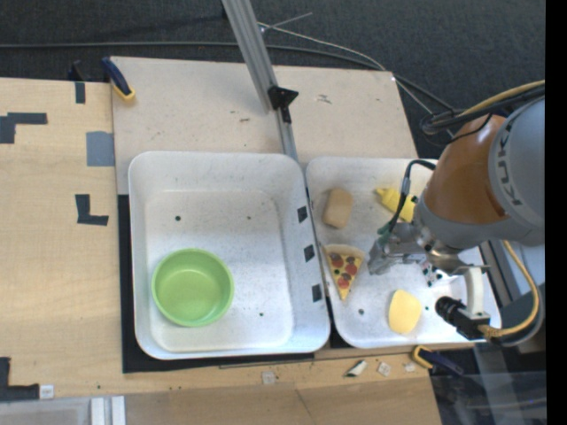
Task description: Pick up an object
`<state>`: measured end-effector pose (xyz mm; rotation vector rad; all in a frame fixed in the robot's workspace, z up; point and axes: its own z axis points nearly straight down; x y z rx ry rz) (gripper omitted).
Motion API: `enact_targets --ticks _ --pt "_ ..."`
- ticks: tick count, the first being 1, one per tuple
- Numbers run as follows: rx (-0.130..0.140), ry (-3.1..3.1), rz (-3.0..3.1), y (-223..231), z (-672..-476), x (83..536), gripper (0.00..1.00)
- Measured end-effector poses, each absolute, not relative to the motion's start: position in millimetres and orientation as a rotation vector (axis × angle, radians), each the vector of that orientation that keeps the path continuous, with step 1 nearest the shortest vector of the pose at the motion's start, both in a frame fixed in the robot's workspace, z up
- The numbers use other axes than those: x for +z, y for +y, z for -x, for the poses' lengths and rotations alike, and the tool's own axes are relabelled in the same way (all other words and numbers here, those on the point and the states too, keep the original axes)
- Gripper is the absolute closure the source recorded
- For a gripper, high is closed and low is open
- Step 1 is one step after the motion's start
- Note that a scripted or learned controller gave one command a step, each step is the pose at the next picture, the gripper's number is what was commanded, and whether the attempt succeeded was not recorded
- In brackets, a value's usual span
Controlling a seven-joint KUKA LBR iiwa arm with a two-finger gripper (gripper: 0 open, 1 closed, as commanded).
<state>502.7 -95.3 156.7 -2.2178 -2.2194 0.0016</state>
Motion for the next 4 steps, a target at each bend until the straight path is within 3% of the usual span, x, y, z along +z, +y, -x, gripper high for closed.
enact_targets --ticks 1,2,3,4 --pt "0.000 -2.219 2.220 -99 -494.2 204 1.00" --pt "0.002 -2.221 2.218 -99 -494.2 224 1.00" --pt "0.004 -2.224 2.212 -52 -517.8 213 1.00" --pt "0.003 -2.224 2.214 -13 -553.3 212 1.00"
